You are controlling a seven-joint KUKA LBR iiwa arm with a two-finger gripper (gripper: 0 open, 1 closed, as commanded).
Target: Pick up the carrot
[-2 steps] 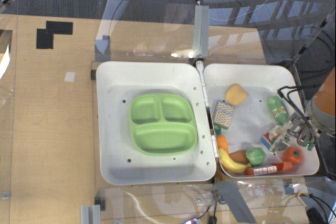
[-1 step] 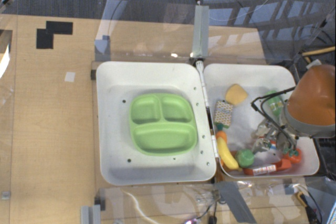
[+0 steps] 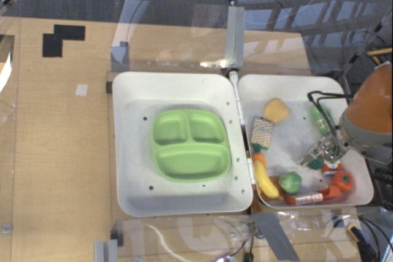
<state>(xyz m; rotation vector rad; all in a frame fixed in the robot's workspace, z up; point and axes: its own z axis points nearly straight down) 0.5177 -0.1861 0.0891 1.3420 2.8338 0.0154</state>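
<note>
The carrot is an orange piece with a green end, lying in the front right corner of the right bin. My gripper hangs just above and to the left of it, over the bin floor. Its metal fingers stand open with nothing between them. A small teal piece shows beneath the fingertips. The grey wrist and orange band enter from the right edge.
The right bin also holds a yellow banana, a green pepper, a red item with a white label, a patterned pouch, a tan block and a green bottle. A green divided tray sits in the left bin.
</note>
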